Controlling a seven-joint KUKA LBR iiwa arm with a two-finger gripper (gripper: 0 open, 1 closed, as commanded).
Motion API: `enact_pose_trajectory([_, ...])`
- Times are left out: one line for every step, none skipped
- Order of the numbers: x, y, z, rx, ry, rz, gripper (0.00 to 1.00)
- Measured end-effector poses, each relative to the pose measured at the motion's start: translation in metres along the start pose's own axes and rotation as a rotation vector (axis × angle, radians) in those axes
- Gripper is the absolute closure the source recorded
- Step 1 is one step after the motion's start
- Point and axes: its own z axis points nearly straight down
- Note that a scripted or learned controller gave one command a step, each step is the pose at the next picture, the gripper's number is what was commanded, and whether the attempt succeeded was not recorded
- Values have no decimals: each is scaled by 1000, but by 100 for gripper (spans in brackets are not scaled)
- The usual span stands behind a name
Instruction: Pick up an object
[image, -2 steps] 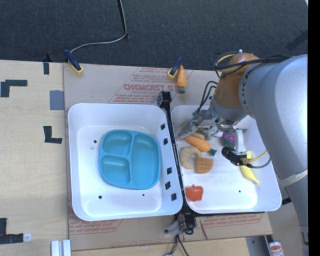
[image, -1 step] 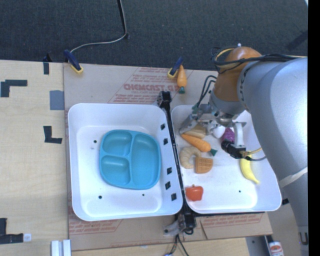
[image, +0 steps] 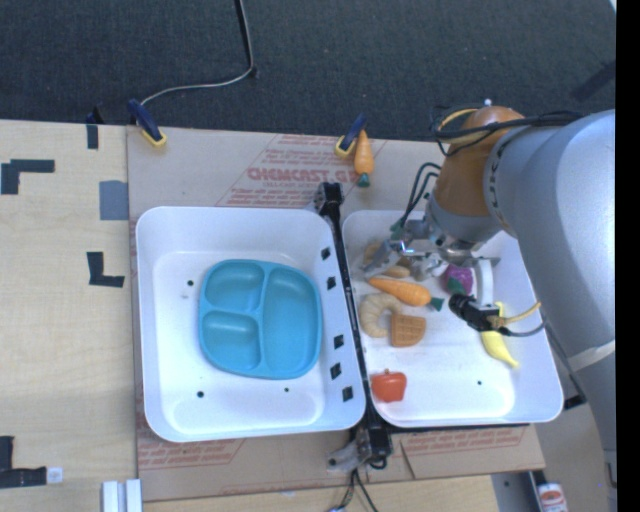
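Camera view: gripper (image: 415, 250) low in right bin (image: 520, 400), just above carrot (image: 400, 291); jaw state indeterminable. Advice: centre on 1 item, clear of neighbouring toys, before closing.

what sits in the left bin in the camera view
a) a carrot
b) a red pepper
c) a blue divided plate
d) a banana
c: the blue divided plate lies alone in the left bin, while the carrot, red pepper and banana all lie in the right bin.
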Motion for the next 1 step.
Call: enact_pose_trajectory([7, 26, 1, 0, 1, 0, 0])
